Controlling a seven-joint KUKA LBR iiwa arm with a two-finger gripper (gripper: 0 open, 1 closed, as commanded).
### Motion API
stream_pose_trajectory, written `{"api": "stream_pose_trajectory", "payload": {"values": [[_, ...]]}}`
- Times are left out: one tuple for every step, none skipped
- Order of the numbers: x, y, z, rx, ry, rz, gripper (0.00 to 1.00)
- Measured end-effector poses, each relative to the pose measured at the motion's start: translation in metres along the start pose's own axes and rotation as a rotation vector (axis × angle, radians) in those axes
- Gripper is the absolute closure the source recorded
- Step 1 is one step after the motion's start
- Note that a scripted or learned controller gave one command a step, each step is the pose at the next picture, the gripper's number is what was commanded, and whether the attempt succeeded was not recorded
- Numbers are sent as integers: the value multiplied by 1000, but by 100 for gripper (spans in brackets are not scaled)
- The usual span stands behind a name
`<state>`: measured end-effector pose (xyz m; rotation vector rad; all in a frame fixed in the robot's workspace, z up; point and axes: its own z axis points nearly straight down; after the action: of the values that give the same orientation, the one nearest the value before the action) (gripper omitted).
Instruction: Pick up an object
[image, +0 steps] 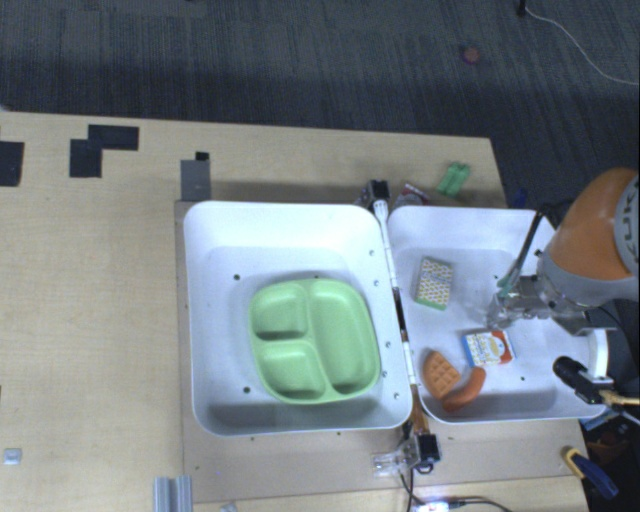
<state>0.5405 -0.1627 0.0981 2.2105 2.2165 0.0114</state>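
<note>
I take the right bin (530, 225) as my landmark. Inside it, near its middle, lies a small carton (488, 348) with a white face, a blue edge and red markings; there is print on it, but I cannot read any of it at this size. It lies flat, its long axis running roughly across the bin and slightly tilted. The pincer (503, 308) hangs just above the carton's far edge, and I cannot tell how its tips stand or whether they touch it. Toward the bin's near-left corner sit a waffle piece (439, 371) and a sausage (466, 389), touching. A dotted sponge (434, 283) lies further back. The left bin (215, 300) holds a green divided tray (313, 338).
</note>
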Motion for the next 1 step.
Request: {"api": "stream_pose_trajectory", "payload": {"values": [[-44,9,0,9,1,1,100]]}}
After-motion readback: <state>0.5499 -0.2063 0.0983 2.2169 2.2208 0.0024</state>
